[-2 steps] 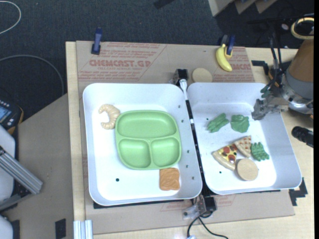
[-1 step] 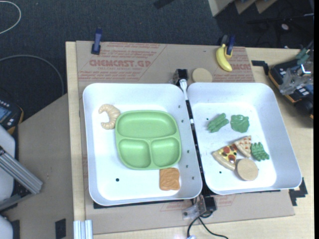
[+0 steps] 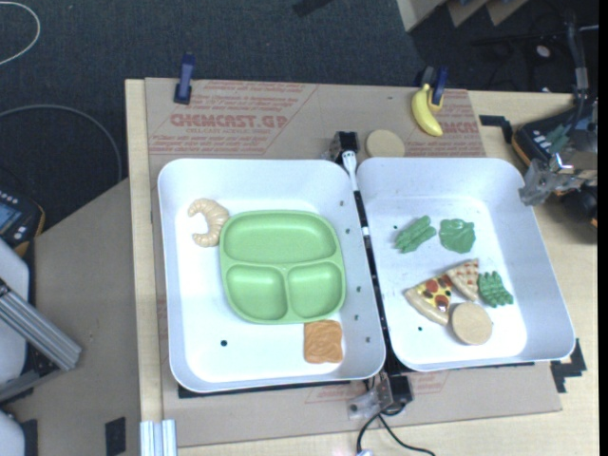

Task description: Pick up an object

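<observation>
Pizza slices (image 3: pixel 445 291) (two), three green vegetables (image 3: pixel 457 235), one cookie (image 3: pixel 471 323)

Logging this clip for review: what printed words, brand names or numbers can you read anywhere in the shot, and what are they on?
"CHEMCAST" followed by letters that look like "GP", in red, on the brown board under the two white bins.
A smaller red line beneath it: too blurred to read.
Fainter red print repeats along the board's top and bottom edges: unreadable.
Nothing readable on the bins, toy foods or green plate.

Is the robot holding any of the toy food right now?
No, nothing is held. The pincer sits at the right bin's far right edge, apart from the pizza slices, the cookie and the green veggies lying inside.
</observation>
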`<state>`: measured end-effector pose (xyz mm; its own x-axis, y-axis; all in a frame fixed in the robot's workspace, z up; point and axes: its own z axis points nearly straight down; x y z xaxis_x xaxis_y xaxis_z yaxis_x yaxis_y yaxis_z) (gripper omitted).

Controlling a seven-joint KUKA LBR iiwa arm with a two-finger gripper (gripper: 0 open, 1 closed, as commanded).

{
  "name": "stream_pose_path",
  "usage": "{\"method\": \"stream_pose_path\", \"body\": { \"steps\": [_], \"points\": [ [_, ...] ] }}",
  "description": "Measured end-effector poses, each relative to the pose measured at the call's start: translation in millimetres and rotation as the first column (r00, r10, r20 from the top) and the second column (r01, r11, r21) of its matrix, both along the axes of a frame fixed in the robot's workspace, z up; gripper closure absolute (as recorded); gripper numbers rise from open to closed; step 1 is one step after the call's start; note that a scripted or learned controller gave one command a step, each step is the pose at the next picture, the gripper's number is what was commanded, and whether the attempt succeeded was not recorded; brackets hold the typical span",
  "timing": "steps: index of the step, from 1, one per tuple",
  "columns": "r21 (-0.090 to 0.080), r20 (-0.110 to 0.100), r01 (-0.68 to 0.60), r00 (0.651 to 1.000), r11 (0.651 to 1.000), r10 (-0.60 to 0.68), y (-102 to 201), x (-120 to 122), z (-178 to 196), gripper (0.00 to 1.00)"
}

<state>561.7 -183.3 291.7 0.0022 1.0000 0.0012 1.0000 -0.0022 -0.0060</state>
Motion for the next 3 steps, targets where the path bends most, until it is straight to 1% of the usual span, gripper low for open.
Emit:
{"method": "stream_pose_path", "body": {
  "steps": [1, 2, 3],
  "points": [
    [-0.003, 0.009, -0.004, 1.000, 1.000, 0.004, 10, 8, 8, 1.00],
    [-0.004, 0.011, -0.003, 1.000, 1.000, 0.003, 5, 8, 24, 1.00],
    [-0.005, 0.012, -0.001, 1.000, 1.000, 0.001, -12, 8, 42, 1.00]
  ]
}}
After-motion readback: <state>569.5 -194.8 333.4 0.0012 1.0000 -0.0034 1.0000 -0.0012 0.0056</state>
